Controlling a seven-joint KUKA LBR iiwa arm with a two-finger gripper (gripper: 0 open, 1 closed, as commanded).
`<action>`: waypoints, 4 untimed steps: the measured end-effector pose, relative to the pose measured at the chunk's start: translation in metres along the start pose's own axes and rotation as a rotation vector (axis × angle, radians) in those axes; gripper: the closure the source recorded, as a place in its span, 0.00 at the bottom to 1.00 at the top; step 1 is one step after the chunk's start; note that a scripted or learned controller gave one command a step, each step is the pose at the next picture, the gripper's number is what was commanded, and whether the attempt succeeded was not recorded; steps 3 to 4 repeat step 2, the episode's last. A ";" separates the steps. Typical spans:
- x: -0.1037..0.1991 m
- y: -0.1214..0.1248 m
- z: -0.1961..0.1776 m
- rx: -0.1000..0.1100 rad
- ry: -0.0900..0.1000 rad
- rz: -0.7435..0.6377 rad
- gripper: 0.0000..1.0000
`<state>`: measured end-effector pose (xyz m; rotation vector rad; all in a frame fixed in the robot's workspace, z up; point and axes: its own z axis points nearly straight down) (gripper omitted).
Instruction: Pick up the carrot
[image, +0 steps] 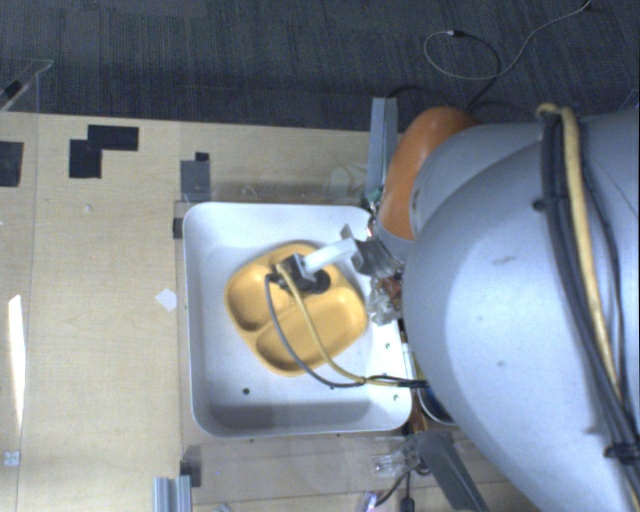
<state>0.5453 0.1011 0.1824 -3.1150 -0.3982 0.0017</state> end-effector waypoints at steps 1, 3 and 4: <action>-0.041 -0.068 -0.046 -0.001 0.000 0.052 1.00; -0.027 -0.116 -0.058 -0.002 0.000 -0.057 1.00; -0.027 -0.116 -0.058 -0.002 0.000 -0.057 1.00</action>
